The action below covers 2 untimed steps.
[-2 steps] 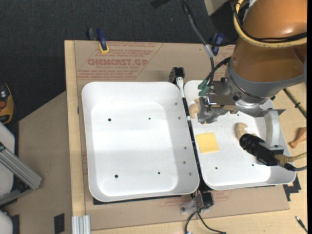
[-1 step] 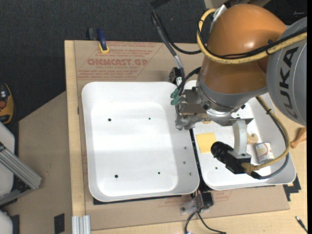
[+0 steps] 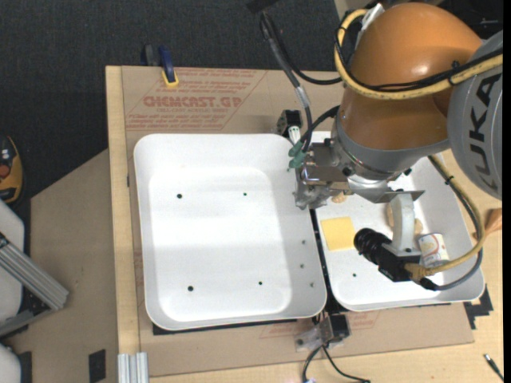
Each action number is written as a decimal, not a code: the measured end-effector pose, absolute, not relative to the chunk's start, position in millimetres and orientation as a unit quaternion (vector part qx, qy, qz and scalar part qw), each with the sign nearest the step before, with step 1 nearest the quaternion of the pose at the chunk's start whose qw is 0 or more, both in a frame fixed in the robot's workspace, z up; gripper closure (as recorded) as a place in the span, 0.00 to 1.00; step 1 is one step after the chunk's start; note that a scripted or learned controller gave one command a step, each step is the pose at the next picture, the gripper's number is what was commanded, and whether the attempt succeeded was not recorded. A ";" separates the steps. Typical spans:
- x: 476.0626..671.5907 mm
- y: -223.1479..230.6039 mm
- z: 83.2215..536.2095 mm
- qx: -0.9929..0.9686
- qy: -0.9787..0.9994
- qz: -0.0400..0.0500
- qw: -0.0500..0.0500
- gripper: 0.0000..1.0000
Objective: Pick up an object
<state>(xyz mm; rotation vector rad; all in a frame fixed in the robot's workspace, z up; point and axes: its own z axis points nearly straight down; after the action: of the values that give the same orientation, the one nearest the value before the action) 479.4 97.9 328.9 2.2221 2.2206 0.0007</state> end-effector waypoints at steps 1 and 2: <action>510.5 173.8 446.4 0.704 0.710 0.007 0.003 1.00; 481.4 228.2 361.3 0.704 0.710 -0.005 -0.003 1.00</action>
<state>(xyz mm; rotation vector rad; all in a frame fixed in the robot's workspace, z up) 481.4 228.2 361.3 2.2175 2.2342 -0.0151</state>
